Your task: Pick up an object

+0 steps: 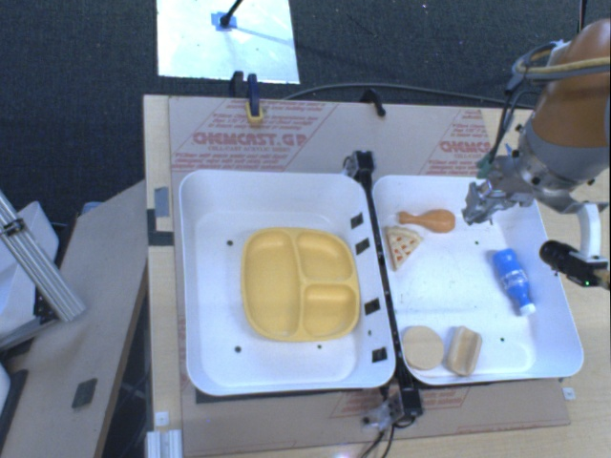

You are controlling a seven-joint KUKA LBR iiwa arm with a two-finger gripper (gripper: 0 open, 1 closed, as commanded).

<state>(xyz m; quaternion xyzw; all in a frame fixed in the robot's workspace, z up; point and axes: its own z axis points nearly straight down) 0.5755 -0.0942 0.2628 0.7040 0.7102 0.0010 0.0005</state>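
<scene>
From my station I had the arm reaching in from the right, its gripper (480, 203) hanging over the back of the right bin (563, 346). I could not tell whether the jaws were apart or together; the tool was too small and dark against the white.

The nearest thing was the drumstick (430, 220), lying just left of the gripper and a little nearer the camera. Its long axis ran roughly left to right across the bin, thin bone end to the left, fat end toward the gripper. So I judged the coming move to be a short shift left and down, with the jaws set across that axis rather than along it.

The pizza slice (401, 246) lay beside the drumstick, toward the divider, close enough to be nudged by a sloppy approach. The blue bottle (513, 280) sat well apart on the right, tilted, its cap toward the front. A round cookie (421, 347) and a bread slice (464, 350) rested side by side at the front edge. The yellow tray (300, 283) sat in the left bin (215, 208), out of the way.
</scene>
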